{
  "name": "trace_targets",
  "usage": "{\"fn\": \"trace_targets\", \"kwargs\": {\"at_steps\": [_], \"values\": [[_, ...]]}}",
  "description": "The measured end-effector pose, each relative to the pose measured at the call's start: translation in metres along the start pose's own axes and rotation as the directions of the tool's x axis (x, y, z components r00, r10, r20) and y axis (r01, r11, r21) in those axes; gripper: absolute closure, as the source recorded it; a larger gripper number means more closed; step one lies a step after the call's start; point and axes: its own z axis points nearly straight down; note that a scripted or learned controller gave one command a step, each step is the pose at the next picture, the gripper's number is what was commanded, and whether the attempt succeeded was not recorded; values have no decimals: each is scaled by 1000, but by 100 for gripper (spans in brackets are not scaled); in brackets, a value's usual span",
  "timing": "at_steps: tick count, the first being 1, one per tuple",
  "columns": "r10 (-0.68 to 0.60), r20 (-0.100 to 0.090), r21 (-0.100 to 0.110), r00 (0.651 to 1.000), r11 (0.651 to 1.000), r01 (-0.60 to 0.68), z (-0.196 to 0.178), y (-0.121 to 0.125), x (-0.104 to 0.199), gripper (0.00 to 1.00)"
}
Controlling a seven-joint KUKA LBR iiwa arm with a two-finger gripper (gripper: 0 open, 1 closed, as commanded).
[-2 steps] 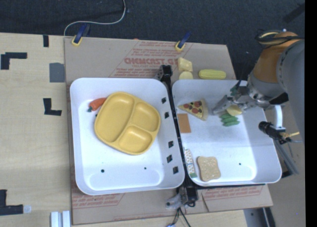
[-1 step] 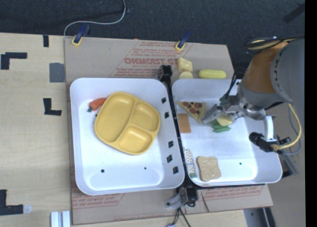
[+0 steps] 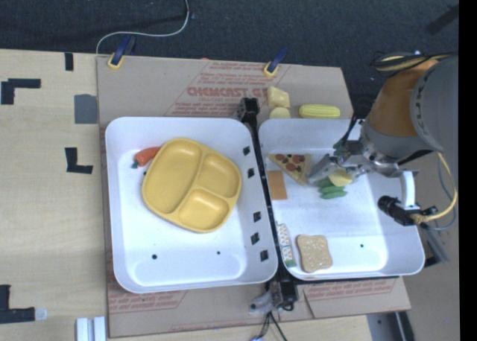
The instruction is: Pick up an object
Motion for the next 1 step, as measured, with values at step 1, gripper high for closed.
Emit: {"fn": "trace_targets", "kwargs": {"at_steps": [1], "values": [[-6, 3, -4, 1000, 1000, 7, 6, 52, 81, 100]]}}
